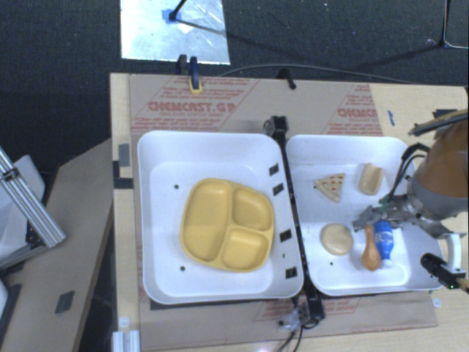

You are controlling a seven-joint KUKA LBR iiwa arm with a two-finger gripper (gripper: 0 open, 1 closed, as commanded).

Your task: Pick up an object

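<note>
The gripper [375, 218] hovers low over the right bin [308, 160], just above a blue bottle [383, 240] lying beside an orange drumstick-shaped toy [371, 250]; how its grip stands cannot be told, and a yellow divided tray [227, 224] sits in the left bin [157, 196]

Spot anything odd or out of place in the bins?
Nothing spilled or broken. The yellow divided plate sits slightly turned in the left bin; the blue bottle lies on its side beside the gripper in the right bin.

Yellow tray [227, 224] in a white bin [157, 196]; blue bottle [383, 242], tan wedge [330, 187].
</note>
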